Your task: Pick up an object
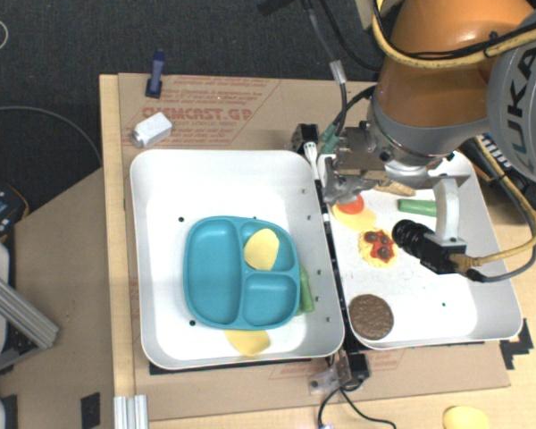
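The grey and orange arm (447,52) runs off the top and right edges and hides the far corner of the right shallow white plastic bin (482,324). Its tool (344,181) is too obscured to read. A small yellow object (464,416), beyond that bin's near edge, is cropped by the bottom edge.

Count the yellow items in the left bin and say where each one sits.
2. One yellow piece lies in the blue tray's upper right compartment; another yellow piece lies on the bin floor against the tray's near edge. The tray may hide more.

A white block (152,130) and a blue clip (155,73) lie on the cardboard sheet (214,110) behind the bins. Dark carpet (62,25) surrounds the bench.
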{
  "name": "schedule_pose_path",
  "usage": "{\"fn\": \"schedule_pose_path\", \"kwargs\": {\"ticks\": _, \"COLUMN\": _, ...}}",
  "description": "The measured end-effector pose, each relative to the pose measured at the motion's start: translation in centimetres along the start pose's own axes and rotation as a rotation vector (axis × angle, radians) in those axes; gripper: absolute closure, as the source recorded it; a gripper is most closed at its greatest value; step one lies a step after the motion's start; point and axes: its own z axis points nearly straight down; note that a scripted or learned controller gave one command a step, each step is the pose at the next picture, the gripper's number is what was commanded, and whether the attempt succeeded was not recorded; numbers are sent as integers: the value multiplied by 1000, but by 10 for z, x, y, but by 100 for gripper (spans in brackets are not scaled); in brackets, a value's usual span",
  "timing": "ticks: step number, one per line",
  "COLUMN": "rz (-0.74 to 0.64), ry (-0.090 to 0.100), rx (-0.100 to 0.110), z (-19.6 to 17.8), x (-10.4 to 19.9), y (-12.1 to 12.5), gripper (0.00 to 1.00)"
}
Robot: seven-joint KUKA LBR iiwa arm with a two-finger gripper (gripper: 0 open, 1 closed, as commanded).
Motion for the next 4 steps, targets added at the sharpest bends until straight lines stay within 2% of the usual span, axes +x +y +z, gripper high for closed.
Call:
{"fn": "schedule_pose_path", "kwargs": {"ticks": 1, "rz": 2, "ry": 2, "rx": -8, "z": -85, "x": 57, "y": 25, "gripper": 100}}
{"fn": "schedule_pose_path", "kwargs": {"ticks": 2, "rz": 2, "ry": -2, "rx": 13, "z": -45, "x": 102, "y": -41, "gripper": 100}}
{"fn": "schedule_pose_path", "kwargs": {"ticks": 3, "rz": 5, "ry": 3, "rx": -9, "z": -151, "x": 132, "y": -31, "gripper": 100}}
{"fn": "schedule_pose_path", "kwargs": {"ticks": 4, "rz": 5, "ry": -1, "rx": 0, "z": -155, "x": 132, "y": -31, "gripper": 100}}
